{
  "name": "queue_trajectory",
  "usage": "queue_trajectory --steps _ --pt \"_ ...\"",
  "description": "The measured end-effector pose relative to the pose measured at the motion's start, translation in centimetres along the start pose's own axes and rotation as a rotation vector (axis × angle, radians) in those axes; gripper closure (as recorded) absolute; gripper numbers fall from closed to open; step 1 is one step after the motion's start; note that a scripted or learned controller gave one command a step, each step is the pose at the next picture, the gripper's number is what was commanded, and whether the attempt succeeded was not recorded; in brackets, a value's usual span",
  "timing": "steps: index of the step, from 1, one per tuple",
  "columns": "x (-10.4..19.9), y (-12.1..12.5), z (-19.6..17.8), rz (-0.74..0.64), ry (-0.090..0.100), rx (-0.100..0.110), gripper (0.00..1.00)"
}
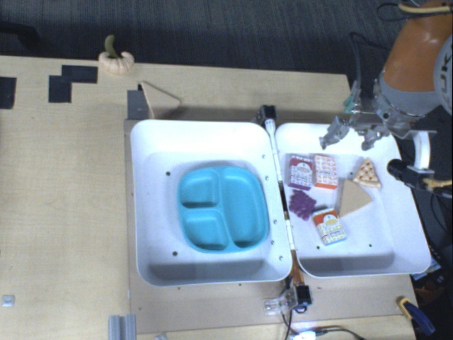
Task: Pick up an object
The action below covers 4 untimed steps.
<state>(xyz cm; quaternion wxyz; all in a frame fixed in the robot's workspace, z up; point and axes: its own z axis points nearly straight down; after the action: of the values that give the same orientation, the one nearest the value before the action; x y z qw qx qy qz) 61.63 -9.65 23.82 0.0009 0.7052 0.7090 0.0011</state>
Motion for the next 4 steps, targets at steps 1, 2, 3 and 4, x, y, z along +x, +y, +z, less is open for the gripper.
queue_trajectory --steps 1,2,3,4 --pt "-7.0 -3.6 12.5 0.004 -0.001 0.004 0.0" --pt "-6.8 -3.3 11.3 0.002 -0.001 -0.004 1.0" --pt "-6.8 -3.3 11.3 0.001 0.0 -0.003 0.0" --pt "-6.6 -3.6 15.2 0.003 -0.001 -0.003 0.0"
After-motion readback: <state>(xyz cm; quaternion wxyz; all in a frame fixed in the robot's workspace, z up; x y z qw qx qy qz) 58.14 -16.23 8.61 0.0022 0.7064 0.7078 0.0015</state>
